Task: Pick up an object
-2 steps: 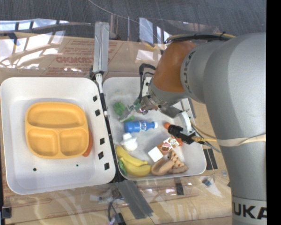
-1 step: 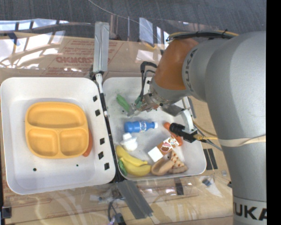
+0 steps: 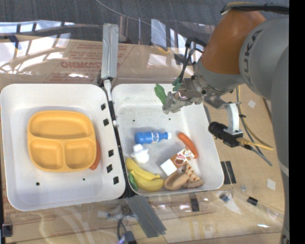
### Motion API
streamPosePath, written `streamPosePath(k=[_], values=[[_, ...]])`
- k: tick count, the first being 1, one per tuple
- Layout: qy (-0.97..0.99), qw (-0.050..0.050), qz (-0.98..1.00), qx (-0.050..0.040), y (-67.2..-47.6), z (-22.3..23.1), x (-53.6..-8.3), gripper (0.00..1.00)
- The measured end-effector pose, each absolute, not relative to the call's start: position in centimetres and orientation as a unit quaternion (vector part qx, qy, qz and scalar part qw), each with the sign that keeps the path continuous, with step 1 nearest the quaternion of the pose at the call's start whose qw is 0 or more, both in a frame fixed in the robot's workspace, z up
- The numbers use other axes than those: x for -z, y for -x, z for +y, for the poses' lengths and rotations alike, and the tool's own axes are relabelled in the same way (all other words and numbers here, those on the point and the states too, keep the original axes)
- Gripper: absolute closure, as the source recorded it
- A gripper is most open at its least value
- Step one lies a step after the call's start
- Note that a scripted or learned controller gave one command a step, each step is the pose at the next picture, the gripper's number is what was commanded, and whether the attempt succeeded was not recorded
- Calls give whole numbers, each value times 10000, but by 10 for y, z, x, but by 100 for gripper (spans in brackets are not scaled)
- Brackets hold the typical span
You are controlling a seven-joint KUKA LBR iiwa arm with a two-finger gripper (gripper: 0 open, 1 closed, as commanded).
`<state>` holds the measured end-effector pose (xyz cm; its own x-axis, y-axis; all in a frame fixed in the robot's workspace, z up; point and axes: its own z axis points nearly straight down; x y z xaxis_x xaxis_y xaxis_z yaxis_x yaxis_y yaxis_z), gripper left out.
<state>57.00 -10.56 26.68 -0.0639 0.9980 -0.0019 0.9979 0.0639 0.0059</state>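
My gripper (image 3: 172, 103) hangs over the back of the right bin (image 3: 209, 136), its fingers pointing down and left. A green leafy item (image 3: 160, 93) sticks out just left of the fingertips, touching or very close to them; I cannot tell if it is held. Lower in the same bin lie a blue bottle (image 3: 151, 136), an orange carrot (image 3: 187, 143), a small white bottle (image 3: 140, 154), yellow bananas (image 3: 144, 176), a white cube (image 3: 168, 166), a small printed packet (image 3: 181, 158) and a brown bread-like piece (image 3: 183, 179).
The left bin (image 3: 20, 187) holds a yellow divided tray (image 3: 61, 140) with an orange item (image 3: 95, 159) at its right edge. A grey divider bar (image 3: 109, 52) runs back between the bins. A black cable fitting (image 3: 224, 132) hangs off the arm by the right bin's rim.
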Motion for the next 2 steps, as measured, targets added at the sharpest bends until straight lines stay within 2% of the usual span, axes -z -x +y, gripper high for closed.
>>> streamPosePath(k=[1,2], values=[[-6866,-11,7270,18,-549,-131,-240,100],[-6680,12,7442,1,-559,-179,-294,100]])
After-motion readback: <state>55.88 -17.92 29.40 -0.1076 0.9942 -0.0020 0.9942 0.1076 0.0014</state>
